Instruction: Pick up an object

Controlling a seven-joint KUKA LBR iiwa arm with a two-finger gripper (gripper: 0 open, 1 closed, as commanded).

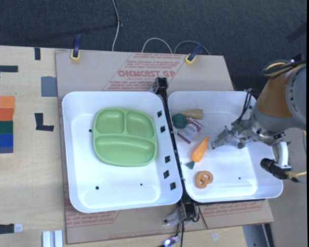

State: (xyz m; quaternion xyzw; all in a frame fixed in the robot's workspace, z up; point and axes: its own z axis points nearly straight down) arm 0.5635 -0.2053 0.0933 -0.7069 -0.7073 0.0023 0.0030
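Orange is what catches your eye in the camera view: a toy carrot (200, 149) lies in the right bin (247, 188), slanting from about one o'clock down to seven o'clock, its green tuft at the lower end. The gripper (219, 141) hangs just beside it, at the carrot's three o'clock, with its fingers pointing toward the carrot. Nothing sits between them, so you are carrying nothing, but whether the fingers are spread or pressed together I cannot tell from this angle.

Around the carrot you have company. A small pretzel-shaped piece (204, 179) lies near its six o'clock. A pinkish packet (189, 131) touches or nearly touches its eleven o'clock side. A dark green round piece (179, 120) and a tan bar (193, 113) sit farther up at twelve o'clock, close to the divider. The green divided plate (125, 137) rests alone in the left bin (77, 189) at nine o'clock.

The carrot looks your nearest target. I judge it light, stiff and smooth, likely plastic, so it may squirt out of a pinch near the tapered tip. Take it across the thick upper half, fingers square to its long axis. Mind the packet alongside: it looks thin and crinkly, easy to drag along by mistake.
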